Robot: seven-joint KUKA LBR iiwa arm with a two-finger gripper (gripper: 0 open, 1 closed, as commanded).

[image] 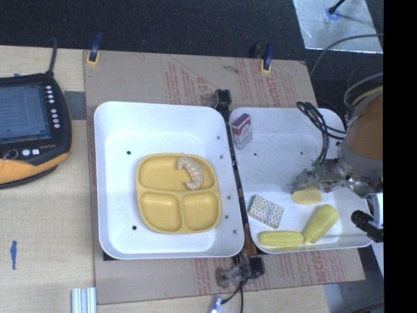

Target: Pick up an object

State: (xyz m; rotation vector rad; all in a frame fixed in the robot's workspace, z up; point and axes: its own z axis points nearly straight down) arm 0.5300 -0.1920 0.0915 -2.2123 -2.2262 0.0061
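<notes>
In the right bin (280, 152), my gripper (311, 178) reaches in from the right edge and hangs low near the bin's right side. A small pale yellow piece (306, 195) lies just below it, very close or touching. A yellow corn cob (281, 240) lies along the front wall, with a second yellow-green cob (320, 222) angled beside it. A patterned packet (266, 210) rests at the front left. At the back left stands a small red and white carton (242, 130).
The left bin (114, 175) holds a yellow divided plate (179, 207) with a pale shrimp-like item (193, 172) in its top compartment. A handheld control tablet (29, 129) lies on the bench at far left. Black cables (319, 126) loop over the right bin's back right.
</notes>
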